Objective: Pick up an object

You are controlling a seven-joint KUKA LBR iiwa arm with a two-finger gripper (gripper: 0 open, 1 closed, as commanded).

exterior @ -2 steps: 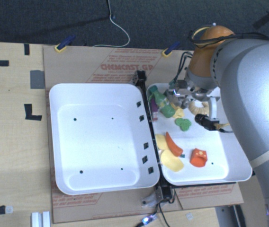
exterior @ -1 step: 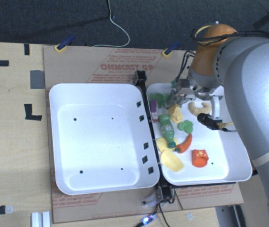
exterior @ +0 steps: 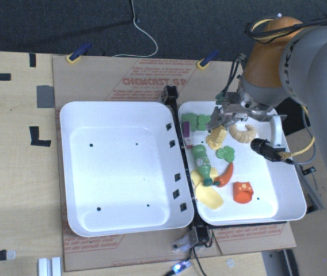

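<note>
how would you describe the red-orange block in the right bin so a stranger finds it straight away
Start at the right bin, the one holding the toys. Look toward its near edge, right of the red chili pepper. The red-orange block sits alone there, squat and chunky, unlike the slim curved pepper.

1. A flat sheet of brown cardboard (exterior: 146,85) with red print lies under both bins on the pale wooden bench (exterior: 14,171).
2. Two blue-and-yellow clamps hold the sheet's far edge: one at the left corner (exterior: 78,52), one further right (exterior: 208,58).
3. A thin white cable (exterior: 143,30) loops down over the dark cloth (exterior: 54,13) behind the bench.
4. Black tape marks (exterior: 37,135) and a grey patch (exterior: 45,95) sit on the bench, left of the sheet.
5. Black clips (exterior: 170,94) run along the seam between the bins.
6. A small pale piece (exterior: 48,265), perhaps a bracket, lies at the near edge.
</note>
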